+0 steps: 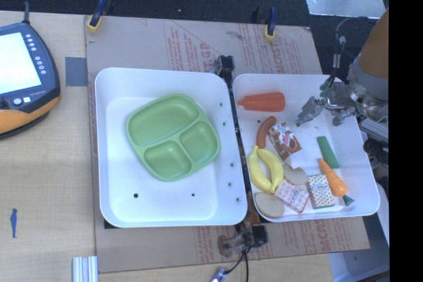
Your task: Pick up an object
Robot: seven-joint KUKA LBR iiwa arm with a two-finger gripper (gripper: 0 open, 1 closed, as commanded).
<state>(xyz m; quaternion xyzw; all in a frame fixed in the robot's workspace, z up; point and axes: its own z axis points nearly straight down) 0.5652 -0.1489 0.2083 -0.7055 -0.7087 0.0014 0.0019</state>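
Note:
The right bin [344, 86] holds several toy foods. An orange bottle-shaped piece [261, 102] lies at its far left, with a brown sausage [266, 131] and a red-and-white snack packet [284, 140] just below it. Bananas [266, 168], a green stick [326, 151], a carrot [332, 179], two small cartons [306, 195] and a round biscuit [269, 205] fill the near half. My gripper [319, 115] hangs over the bin's far right part, above bare floor, right of the orange piece. Its fingers are spread open with nothing between them.
The left bin [115, 201] carries a green divided plate [173, 136]. A tablet controller [23, 79] lies on the bench at the far left. Clamps [270, 22] hold the cardboard sheet at the back edge.

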